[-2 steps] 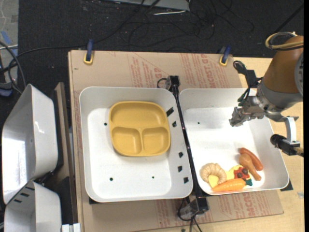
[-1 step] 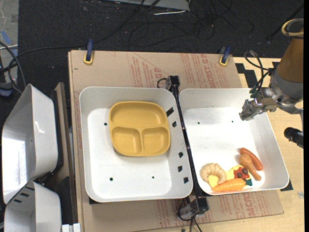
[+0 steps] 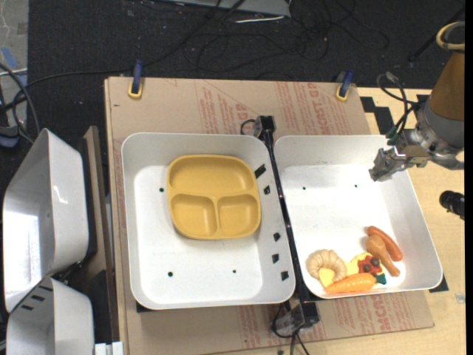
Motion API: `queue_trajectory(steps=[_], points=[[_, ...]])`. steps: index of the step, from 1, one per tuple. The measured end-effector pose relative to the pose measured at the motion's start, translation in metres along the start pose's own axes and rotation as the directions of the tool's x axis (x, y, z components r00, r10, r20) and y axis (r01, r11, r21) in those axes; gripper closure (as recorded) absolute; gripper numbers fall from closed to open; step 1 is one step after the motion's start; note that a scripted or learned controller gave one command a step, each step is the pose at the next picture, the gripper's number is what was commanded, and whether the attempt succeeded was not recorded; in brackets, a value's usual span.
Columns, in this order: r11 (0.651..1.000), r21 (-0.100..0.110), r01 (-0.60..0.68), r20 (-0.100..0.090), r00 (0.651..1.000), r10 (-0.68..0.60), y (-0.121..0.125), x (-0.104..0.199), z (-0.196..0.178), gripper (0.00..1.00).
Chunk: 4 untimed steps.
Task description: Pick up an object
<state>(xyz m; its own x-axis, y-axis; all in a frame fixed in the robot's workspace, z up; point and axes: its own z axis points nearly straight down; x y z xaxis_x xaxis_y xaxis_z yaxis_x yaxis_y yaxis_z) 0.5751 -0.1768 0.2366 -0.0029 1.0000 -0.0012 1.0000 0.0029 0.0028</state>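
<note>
the bench (image 3: 222,102) under you carries two white bins side by side. the left bin (image 3: 148,272) holds only a yellow divided plate (image 3: 214,197), so leave that side alone. the right bin (image 3: 347,198) is where your pickable things are, all crowded into its near right corner: a sausage-like piece (image 3: 384,244) at the top of the pile, an orange carrot (image 3: 353,285) lying along the front wall, a pale shrimp-shaped piece (image 3: 325,260) on the left of the heap, and a small yellow and green bit (image 3: 366,263) between them.

your hand (image 3: 386,165) sits over the far right part of that bin, well apart from the pile, and it carries nothing; whether it is spread or closed i cannot tell from here.

judging by the layout, go for the sausage-like piece: it lies on the outside of the heap, with bare bin floor beyond it. bring the hand toward the near corner, line it across the piece's short width, and come straight down. keep off the bin wall, since the carrot lies right against it.
</note>
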Motion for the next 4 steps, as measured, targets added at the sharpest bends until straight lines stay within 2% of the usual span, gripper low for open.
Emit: queue_trajectory(steps=[3, 4], points=[[1.0, 0.004, 0.006, -0.003, 1.0, -0.006, -0.039, 0.165, -0.018, 1.0], [1.0, 0.006, 0.005, -0.002, 1.0, -0.005, -0.055, 0.213, -0.003, 1.0]])
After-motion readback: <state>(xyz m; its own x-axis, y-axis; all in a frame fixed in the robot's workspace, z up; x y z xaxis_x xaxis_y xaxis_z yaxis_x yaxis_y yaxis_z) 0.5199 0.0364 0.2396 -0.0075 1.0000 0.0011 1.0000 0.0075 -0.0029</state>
